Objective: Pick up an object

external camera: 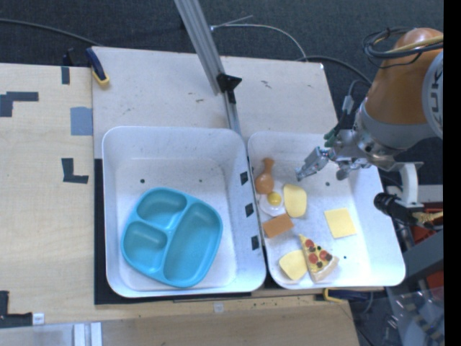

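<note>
We see the grey and orange arm (403, 85) reaching in from the right, its tool (308, 168) angled down and leftward over the right bin (374, 258). Its fingers look slightly parted, holding nothing. Just below and left lie toy foods (all loose in this bin): a drumstick (265, 175), a fried egg (274, 202) and a yellow piece (294, 200).

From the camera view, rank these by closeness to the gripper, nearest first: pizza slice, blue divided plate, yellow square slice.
Measured from the gripper:
1. Yellow square slice, in the right bin, below and right of the gripper.
2. Pizza slice, near the right bin's front edge.
3. Blue divided plate, over in the left bin.
</note>
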